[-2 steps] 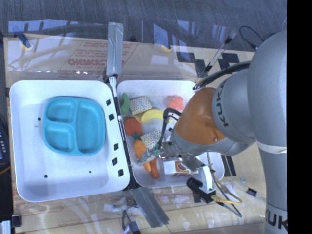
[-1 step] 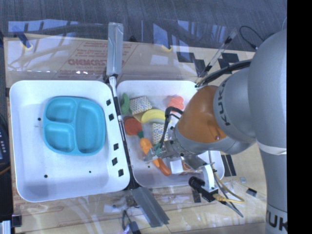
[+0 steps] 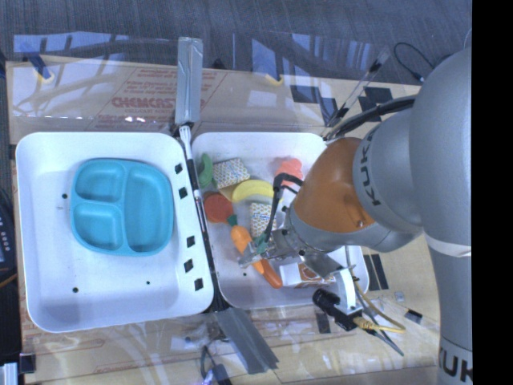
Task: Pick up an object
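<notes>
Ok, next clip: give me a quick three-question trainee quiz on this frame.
1. True or false: the blue divided plate lies in the left bin.
2. Which bin is the gripper over? A) left B) right
3. Fill in: the yellow banana lies beside a red ____.

Key: 1 true; 2 B, the right bin; 3 tomato.

grey arm bent low; claw [image 3: 258, 253] pointing left
</notes>
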Controlling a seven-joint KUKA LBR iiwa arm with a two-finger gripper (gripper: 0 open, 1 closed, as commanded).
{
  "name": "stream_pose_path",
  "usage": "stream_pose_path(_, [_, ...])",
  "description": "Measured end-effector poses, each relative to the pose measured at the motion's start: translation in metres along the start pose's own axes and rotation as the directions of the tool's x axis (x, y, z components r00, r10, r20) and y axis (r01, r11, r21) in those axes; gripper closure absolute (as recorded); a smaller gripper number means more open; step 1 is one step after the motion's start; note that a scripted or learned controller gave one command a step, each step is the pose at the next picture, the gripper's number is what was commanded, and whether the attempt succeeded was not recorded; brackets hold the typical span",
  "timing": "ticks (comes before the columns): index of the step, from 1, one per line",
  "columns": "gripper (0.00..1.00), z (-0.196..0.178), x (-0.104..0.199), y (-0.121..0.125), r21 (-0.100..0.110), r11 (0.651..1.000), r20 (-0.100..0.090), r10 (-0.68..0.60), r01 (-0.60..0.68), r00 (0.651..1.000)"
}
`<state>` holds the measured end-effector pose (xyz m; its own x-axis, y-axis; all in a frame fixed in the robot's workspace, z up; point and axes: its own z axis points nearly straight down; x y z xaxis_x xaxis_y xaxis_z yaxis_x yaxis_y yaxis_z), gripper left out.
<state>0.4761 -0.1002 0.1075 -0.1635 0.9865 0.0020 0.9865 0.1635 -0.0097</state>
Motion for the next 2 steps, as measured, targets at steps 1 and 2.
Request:
stream_pose_path(1, [1.00, -0.084, 0.014, 0.079, -0.006, 0.986, 0.000, 0.168, -0.168, 0.986])
stream_pose_path(2, [1.00, -0.088, -0.026, 0.114, -0.006, 1.000, 0.002, -0.012, 0.012, 1.000])
